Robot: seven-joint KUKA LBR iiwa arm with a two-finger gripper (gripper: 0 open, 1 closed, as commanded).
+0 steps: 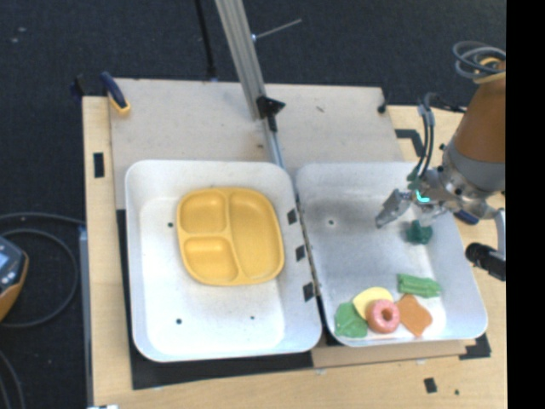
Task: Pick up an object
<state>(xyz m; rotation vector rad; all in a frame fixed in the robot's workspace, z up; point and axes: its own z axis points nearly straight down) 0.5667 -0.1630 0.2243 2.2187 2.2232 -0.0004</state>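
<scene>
Yellow divided plate (230,234) sits in the far bin (136,228). Toy foods (387,308) cluster in the bin (341,194) just below the gripper (409,216), whose spread fingers straddle nothing; a green piece (418,233) lies beside them.

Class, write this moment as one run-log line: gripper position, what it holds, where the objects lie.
gripper: over right bin, upper right | held: nothing visible | toy pile: right bin's near corner | yellow tray: left bin

A robotics lab is showing here: a plywood bench (230,122) is standing on dark carpet, bearing two white bins (153,313), an aluminium camera mast (243,49) is rising at the far side, and loose cables (43,254) are trailing at left.
</scene>
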